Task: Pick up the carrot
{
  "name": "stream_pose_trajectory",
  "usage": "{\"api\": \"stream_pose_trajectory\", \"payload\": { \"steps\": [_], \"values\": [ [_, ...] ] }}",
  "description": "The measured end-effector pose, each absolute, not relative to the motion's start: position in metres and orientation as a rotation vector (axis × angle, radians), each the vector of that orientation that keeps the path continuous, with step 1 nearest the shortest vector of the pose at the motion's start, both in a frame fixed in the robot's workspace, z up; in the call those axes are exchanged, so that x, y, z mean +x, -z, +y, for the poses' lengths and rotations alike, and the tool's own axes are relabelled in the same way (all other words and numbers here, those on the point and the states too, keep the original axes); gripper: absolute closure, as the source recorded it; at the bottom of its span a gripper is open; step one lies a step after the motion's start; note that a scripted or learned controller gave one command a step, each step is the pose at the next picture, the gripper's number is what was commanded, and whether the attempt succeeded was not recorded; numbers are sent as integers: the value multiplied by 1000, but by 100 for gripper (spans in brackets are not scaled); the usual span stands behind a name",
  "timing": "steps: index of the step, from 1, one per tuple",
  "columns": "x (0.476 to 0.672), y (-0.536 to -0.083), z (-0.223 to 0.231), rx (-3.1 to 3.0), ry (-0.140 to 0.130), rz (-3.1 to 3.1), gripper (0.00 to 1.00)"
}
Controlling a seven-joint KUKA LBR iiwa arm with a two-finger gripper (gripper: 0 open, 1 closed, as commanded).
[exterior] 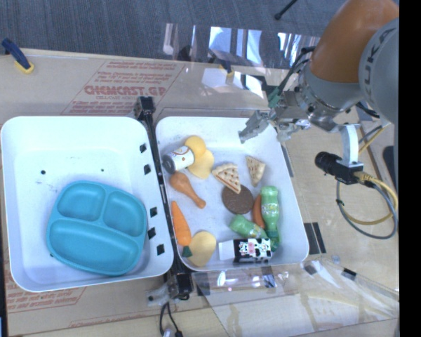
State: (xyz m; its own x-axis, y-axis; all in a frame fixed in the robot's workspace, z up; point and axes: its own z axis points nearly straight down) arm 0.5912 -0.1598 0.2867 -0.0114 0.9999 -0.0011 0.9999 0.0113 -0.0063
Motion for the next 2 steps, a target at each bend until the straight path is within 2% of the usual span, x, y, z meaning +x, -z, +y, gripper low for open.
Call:
{"api": "stream_pose_trajectory", "payload": {
  "steps": [1, 2],
  "values": [
    [621, -119, -114, -2300, -2, -2148, 0],
    [657, -111, -142, -2292, -4, -2143, 0]
  ]
}}
